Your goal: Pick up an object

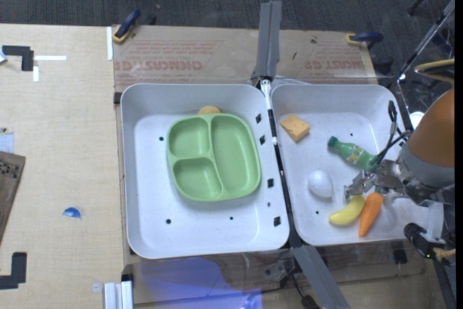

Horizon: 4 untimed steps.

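Two white bins point(145, 177), perhaps six objects.

Jaws point(359, 187) low in right bin point(340, 101), seemingly touching banana point(346, 212) and carrot point(369, 213)

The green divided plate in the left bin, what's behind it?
A small orange-yellow thing peeks out past the far rim of the green divided plate in the left bin. The plate covers most of it, so I can't say what it is.

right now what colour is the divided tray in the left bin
Light green, all three compartments alike. The divided tray shows best in the camera view, lying in the left bin.
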Each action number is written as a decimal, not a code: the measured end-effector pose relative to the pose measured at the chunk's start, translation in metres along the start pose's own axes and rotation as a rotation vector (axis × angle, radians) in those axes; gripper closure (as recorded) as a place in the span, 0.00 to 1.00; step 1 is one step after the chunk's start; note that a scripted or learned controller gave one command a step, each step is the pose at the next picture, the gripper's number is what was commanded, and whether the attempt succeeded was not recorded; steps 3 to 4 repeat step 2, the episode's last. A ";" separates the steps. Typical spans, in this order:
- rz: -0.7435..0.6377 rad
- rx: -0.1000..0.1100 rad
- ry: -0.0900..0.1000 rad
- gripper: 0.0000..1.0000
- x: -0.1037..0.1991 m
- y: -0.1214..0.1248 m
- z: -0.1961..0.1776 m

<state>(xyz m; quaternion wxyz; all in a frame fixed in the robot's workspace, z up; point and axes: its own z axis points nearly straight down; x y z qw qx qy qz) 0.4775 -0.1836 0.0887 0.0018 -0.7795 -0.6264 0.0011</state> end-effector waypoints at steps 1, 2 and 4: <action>0.004 0.001 -0.002 1.00 -0.002 0.001 -0.007; 0.136 0.002 -0.003 1.00 0.070 0.032 -0.103; 0.136 0.002 -0.003 1.00 0.070 0.032 -0.103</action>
